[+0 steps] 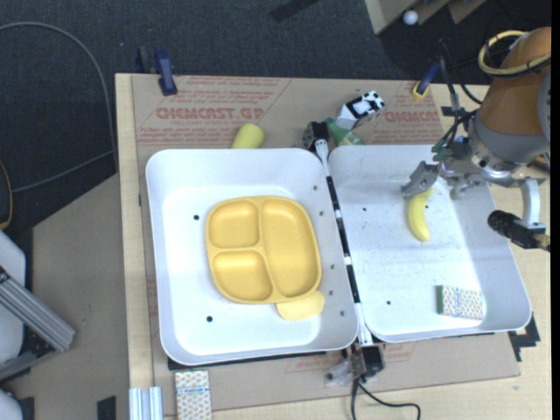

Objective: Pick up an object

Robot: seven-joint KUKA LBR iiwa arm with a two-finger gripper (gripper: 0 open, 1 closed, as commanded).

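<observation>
While the arm (516,94) reaches in from the right, its gripper (444,177) hangs over the far part of the right bin (490,269), fingers (418,182) spread wide and holding nothing. Just below them lies a yellow banana (420,217) on the bin floor. Near the bin's near right corner sits a small sponge (460,302). A yellow divided plate (262,248) fills the left bin (175,234).
</observation>
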